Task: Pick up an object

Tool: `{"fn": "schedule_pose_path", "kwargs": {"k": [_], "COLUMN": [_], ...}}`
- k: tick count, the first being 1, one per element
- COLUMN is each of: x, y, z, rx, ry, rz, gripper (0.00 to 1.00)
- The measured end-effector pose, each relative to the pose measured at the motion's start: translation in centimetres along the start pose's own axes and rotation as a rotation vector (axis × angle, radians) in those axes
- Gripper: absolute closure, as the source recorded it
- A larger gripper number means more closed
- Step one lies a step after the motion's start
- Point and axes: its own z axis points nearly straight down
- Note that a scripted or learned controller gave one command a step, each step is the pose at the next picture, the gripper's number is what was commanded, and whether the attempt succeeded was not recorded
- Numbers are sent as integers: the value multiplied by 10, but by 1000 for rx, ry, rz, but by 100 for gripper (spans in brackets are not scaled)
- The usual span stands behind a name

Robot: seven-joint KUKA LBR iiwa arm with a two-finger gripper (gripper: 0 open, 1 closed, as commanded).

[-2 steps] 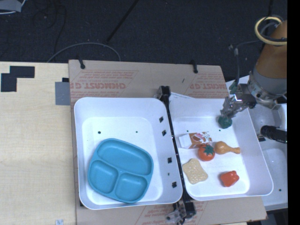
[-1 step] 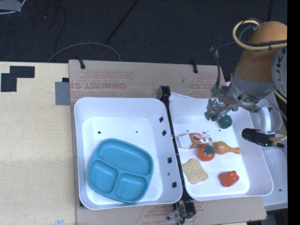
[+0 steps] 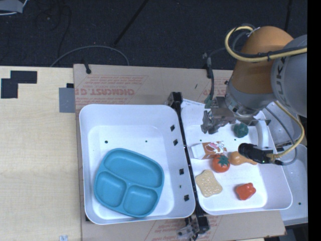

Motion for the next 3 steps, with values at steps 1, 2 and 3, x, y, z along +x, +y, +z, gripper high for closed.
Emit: {"fn": "schedule_pose_path", "kwargs": {"k": [1,2,3], "x": [51,101,142], "y": [-13,-20,-37], "z": [15,6,13], "rx": [1,-2,1], "ry": [-1,-2,-2], "rz": [1,0,1], "gripper": [100,100,100]}}
